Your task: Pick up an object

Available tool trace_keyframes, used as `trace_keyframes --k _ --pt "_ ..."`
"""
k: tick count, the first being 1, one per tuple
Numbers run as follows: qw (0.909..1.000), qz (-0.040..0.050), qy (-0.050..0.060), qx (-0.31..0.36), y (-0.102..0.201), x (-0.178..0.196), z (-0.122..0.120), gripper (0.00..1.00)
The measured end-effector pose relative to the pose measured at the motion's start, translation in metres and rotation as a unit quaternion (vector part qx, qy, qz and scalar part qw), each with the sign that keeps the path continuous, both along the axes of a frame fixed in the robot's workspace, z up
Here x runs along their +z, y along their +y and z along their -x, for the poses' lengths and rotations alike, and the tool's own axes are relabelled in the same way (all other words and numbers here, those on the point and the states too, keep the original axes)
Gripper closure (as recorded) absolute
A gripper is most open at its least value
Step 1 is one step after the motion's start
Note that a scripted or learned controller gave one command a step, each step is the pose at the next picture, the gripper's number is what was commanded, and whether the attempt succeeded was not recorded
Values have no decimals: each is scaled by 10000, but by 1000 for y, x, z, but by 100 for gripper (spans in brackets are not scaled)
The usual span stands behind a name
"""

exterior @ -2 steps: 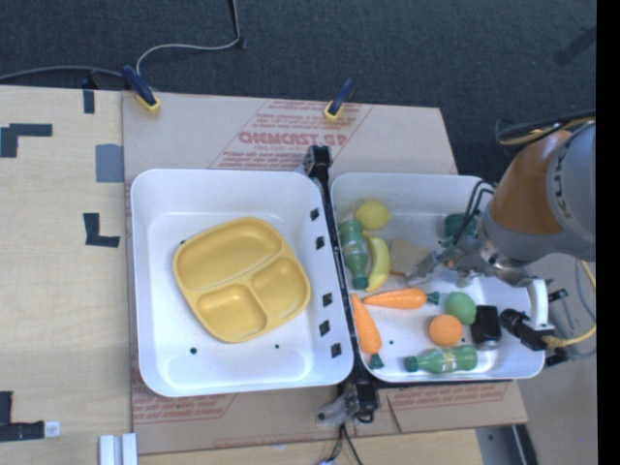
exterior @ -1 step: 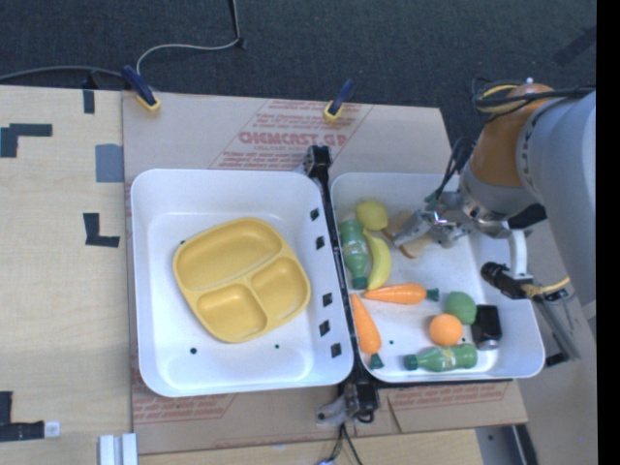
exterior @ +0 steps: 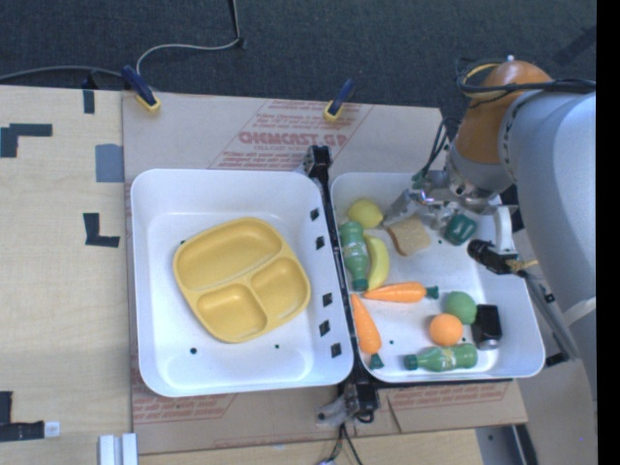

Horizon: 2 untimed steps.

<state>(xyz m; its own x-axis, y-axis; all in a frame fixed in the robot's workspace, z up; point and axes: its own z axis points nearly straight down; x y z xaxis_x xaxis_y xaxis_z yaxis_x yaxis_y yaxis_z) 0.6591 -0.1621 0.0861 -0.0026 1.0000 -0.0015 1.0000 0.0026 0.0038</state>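
Left bin (exterior: 155, 260): well left of gripper; holds one yellow divided tray (exterior: 242, 279).
Right bin (exterior: 513, 342): beneath gripper; lemon (exterior: 364, 212), bottles, banana, two carrots, orange (exterior: 446, 329), lime.
Gripper (exterior: 415, 208): low over right bin's far side; finger state cannot be determined.
Bread slice (exterior: 410, 237): tan, squarish, flat, just below gripper.
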Motion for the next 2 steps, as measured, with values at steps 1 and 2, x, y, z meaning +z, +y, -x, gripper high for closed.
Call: trace_keyframes --k 1,2 --pt "10000 12 4 0 -1 11 0 100" --pt "10000 -3 29 -10 7 21 58 100"
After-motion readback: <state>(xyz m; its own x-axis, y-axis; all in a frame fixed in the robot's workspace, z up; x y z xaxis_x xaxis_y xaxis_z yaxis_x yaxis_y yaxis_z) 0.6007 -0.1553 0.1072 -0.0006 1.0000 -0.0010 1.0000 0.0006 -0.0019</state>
